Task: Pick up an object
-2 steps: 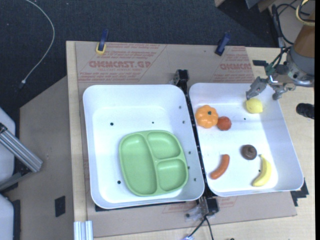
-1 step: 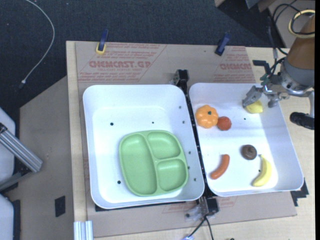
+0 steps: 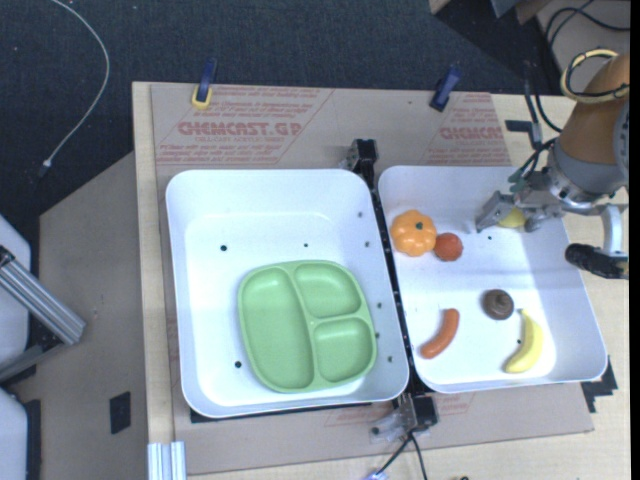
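My gripper (image 3: 513, 214) is low over the far side of the right bin (image 3: 560, 268). Its fingers stand open on either side of a small yellow object (image 3: 512, 220), which is partly hidden and lies on the bin floor. To its left sit an orange pumpkin-like fruit (image 3: 413, 233) and a small red tomato (image 3: 449, 247). Nearer the front lie a brown round piece (image 3: 497, 304), a red-orange sausage (image 3: 440, 333) and a yellow banana (image 3: 527, 345).
The left bin (image 3: 200, 228) holds a green divided plate (image 3: 305, 323). A black clamp (image 3: 364, 154) sits where the two bins meet at the back. The grey arm with its orange band (image 3: 595, 118) comes in from the upper right.
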Robot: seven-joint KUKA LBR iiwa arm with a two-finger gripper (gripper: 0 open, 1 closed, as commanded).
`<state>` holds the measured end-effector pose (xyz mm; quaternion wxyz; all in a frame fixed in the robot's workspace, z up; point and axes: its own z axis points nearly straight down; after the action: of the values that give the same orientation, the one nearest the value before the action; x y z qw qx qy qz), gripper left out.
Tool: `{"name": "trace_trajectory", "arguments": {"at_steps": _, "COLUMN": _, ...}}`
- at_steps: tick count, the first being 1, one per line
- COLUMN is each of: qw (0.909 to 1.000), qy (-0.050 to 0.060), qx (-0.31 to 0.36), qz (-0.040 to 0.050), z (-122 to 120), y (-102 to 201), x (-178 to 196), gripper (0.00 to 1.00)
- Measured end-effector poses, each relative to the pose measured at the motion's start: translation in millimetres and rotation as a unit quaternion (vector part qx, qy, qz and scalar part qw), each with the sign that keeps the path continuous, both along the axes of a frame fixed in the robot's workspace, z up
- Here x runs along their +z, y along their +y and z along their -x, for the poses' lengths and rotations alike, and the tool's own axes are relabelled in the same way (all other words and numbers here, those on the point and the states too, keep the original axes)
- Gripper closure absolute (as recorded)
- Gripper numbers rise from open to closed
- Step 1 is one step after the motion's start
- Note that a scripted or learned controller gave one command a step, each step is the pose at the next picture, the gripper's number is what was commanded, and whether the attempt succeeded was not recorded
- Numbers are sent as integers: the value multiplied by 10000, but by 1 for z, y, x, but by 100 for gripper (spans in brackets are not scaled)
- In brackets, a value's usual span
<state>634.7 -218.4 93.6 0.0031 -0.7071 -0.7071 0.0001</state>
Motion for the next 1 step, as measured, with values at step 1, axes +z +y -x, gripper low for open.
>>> {"name": "trace_trajectory", "arguments": {"at_steps": 1, "qw": 10000, "qy": -18, "qx": 15, "qz": -1, "z": -1, "y": 3, "x": -8, "gripper": 0}}
